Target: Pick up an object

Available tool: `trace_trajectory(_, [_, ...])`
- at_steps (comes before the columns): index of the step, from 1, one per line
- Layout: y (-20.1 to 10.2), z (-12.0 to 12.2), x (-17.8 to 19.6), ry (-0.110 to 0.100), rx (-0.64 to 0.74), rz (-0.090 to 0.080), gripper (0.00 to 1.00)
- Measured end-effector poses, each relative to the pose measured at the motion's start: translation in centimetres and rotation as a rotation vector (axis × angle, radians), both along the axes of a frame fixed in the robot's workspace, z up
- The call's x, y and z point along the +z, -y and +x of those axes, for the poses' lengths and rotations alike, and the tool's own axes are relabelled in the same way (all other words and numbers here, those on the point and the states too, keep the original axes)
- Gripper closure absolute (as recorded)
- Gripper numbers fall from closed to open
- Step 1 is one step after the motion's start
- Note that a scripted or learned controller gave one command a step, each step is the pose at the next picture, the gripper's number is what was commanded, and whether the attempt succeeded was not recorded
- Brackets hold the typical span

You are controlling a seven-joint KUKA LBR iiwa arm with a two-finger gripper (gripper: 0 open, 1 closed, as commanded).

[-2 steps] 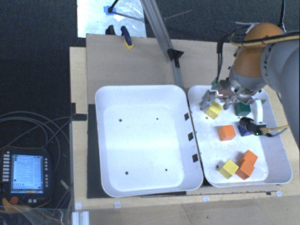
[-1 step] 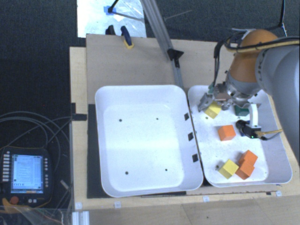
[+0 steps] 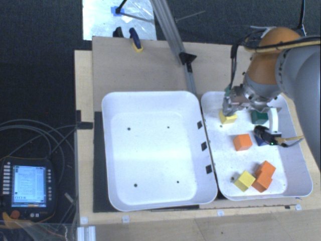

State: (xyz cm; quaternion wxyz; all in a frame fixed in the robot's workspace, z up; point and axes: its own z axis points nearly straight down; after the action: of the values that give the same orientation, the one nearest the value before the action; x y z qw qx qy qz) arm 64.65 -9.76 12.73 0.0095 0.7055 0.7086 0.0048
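Gripper (image 3: pixel 229 106) down over small yellow block (image 3: pixel 227 117) at far-left of right bin (image 3: pixel 296 190), touching or just above; can't tell grip state, so pick not yet confirmed.

Single fixed camera, mounted above the counter (image 3: pixel 150 69) and angled down at a slant. Far edge of the counter toward the top of the frame, near edge toward the bottom. Moderate distance: both white bins, left bin (image 3: pixel 113 134) and right bin (image 3: pixel 296 177), fully framed side by side, with dark floor (image 3: pixel 40 59) visible beyond the counter's left edge. Arm (image 3: pixel 296 64) entering from the right side.
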Motion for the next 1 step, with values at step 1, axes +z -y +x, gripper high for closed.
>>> trace_trajectory(1, [-0.15, -0.24, 4.50, -0.014, 0.000, 0.006, 1.00])
